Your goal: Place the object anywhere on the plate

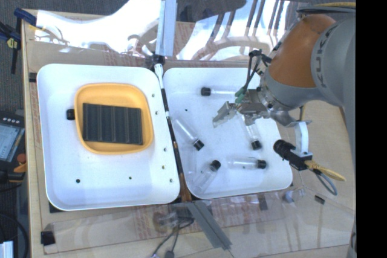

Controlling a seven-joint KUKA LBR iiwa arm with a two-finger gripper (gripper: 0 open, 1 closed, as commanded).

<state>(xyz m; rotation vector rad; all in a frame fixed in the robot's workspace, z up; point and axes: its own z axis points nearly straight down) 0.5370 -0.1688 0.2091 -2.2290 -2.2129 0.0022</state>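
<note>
Lying scattered in the right-hand shallow white bin [181,99] are several small clear plastic tubes with black caps: one near the bin's far edge [213,92], one slanting along its left side [186,133], one low in the middle [209,171], one flat near the front [247,162], and one close under the arm [253,137]. None of them is on the yellow rounded plastic plate [112,118], which sits in the left-hand shallow white bin [54,178] with a dark ribbed rectangular insert [113,122] filling its middle. A small black piece [71,114] rests just beside the plate's left rim. The metal two-finger tool [233,112] hangs over the middle of the right bin, its pale fingers [222,117] pointing toward the left; from here I cannot tell how far apart they stand or whether anything is caught between them. Behind it the grey arm with its orange band [305,51] reaches in from the right. The wooden bench [33,45] carries both bins side by side.
</note>
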